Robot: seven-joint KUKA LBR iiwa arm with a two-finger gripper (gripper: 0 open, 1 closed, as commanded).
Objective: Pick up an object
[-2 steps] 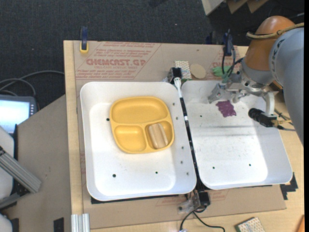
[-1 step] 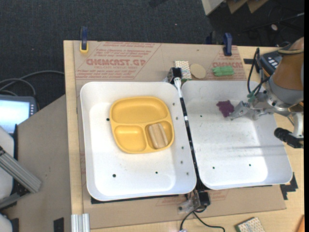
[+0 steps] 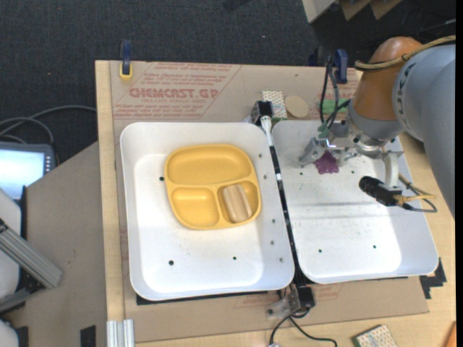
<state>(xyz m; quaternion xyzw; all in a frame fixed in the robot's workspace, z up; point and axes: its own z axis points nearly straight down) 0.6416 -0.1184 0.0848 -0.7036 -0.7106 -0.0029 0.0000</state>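
Purple object [image 3: 328,163]: seen in right bin [image 3: 347,244], directly beneath gripper [image 3: 329,149], at the fingers' 6 o'clock; finger state cannot be told.

Robotics lab or test bench. Shown by: raw board benchtop [image 3: 181,85] with printed maker's lettering, clamped at the far edge [image 3: 126,68]; two white bins [image 3: 145,215] [image 3: 347,251] butted together; loose cables [image 3: 304,331]; dark carpet floor [image 3: 145,13]; aluminium framing [image 3: 29,255] at left.
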